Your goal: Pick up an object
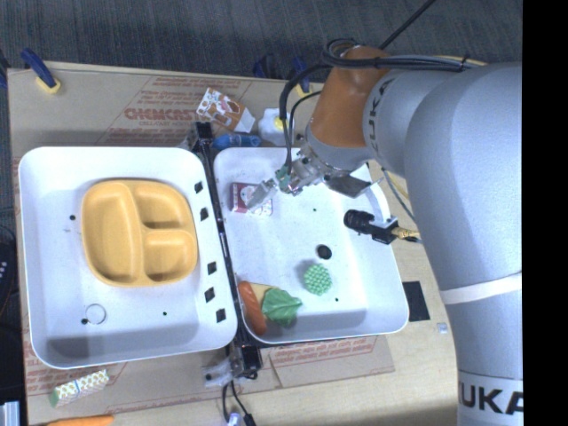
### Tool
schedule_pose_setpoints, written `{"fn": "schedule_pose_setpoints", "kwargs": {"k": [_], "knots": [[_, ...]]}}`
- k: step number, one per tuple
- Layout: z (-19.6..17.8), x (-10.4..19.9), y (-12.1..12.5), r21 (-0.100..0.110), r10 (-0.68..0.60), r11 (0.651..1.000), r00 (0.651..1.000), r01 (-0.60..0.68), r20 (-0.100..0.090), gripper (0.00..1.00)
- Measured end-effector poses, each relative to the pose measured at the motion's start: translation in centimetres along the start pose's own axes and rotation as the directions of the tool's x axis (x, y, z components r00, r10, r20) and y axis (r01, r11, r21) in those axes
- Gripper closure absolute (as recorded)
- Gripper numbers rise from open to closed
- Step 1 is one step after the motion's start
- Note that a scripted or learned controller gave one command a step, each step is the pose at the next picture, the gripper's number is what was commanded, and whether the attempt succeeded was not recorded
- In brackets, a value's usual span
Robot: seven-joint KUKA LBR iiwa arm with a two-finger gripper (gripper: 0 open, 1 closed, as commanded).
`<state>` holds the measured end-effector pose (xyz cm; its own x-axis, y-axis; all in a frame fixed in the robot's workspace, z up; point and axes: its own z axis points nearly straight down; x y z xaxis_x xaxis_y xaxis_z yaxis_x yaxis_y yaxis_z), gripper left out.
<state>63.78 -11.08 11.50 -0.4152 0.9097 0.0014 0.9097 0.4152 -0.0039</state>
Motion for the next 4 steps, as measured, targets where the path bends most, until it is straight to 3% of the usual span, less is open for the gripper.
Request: {"fn": "schedule_pose_setpoints", "kwargs": {"k": [1, 2, 3, 4], "knots": [[0.3, 2.2, -4.5, -0.001, 0.109, 0.994, 0.994, -0.109, -0.001, 0.00], [2.3, 0.0, 2.1, -0.002, 0.098, 0.995, 0.995, -0.098, 0.000, 0.00], [1.3, 0.0, 2.1, -0.001, 0.094, 0.996, 0.996, -0.094, 0.000, 1.00], [-7.7, 6.7, -2.0, -0.001, -0.140, 0.990, 0.990, 0.140, 0.001, 1.00]]}}
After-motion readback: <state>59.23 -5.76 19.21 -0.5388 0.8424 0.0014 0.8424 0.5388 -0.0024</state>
